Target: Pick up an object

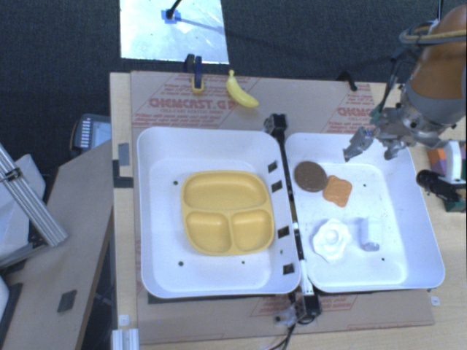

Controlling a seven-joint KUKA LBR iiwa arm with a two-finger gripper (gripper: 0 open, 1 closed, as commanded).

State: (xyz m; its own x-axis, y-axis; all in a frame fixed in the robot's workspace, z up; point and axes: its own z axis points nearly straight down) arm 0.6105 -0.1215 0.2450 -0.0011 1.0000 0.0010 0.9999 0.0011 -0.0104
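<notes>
- Looking down at a slant on a table (343, 93) covered with printed cardboard, two shallow white bins sit side by side, joined along a black hinge strip.
- The left bin (157, 195) holds a yellow divided plate (225, 211) with three compartments, lying flat near the middle, well apart from the arm.
- The right bin (408, 217) holds the small things likely meant for picking: a round brown disc (310, 176), an orange piece (337, 190) touching its lower right edge, a white fried-egg toy (330, 240) nearer the front, and a small pale grey cylinder (366, 233) just beside the egg.
- These four lie loosely spread on the bin floor, which seems to leave room for fingers to come down around any one of them.
- A yellow toy banana (241, 92) lies outside the bins on the cardboard behind the left bin, near a small clamp (195, 72).
- The grey arm (438, 71) with its orange band reaches in from the right, and its tool (373, 143) hangs over the back rim of the right bin.
- The tool's two fingers look spread apart, with nothing between them and nothing touched.
- The brown disc and orange piece are the nearest things to it, lying forward and to the left of the tool.
- Judging from this, no object has been picked yet.
</notes>
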